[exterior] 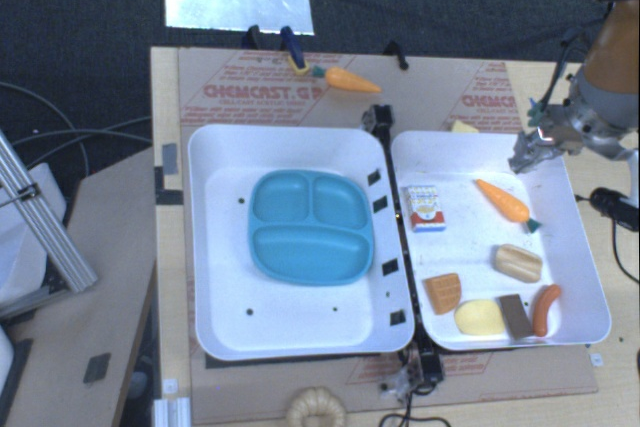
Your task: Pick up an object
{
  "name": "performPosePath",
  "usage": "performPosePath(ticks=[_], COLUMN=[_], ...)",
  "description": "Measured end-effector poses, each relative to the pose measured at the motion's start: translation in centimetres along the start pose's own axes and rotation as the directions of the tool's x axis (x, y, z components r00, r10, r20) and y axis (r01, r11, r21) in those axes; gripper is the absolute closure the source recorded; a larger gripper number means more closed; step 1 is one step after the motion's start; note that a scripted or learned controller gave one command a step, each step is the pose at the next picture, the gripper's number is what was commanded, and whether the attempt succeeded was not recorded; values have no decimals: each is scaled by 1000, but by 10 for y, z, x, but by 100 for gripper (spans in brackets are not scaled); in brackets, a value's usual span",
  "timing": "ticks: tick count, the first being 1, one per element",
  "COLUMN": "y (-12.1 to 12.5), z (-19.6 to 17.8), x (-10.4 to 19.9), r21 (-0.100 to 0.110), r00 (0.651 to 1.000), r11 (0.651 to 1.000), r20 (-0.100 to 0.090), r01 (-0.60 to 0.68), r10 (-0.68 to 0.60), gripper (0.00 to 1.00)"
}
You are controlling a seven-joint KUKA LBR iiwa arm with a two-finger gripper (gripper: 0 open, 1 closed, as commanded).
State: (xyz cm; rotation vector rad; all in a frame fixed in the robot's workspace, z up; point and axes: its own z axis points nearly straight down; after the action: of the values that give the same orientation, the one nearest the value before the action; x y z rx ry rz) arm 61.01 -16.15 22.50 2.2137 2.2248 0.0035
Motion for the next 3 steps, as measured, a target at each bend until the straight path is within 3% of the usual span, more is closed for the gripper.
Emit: performPosePath(ticks=[2, 3], y=[-65, -83], z=[-8, -10], x=[94, 118], r21=[4, 4], r00=[1000, 1000], r11=[1000, 1000], r20=[-2, -1], r01=[4, 1], r10=[-4, -1], gripper=[100, 100])
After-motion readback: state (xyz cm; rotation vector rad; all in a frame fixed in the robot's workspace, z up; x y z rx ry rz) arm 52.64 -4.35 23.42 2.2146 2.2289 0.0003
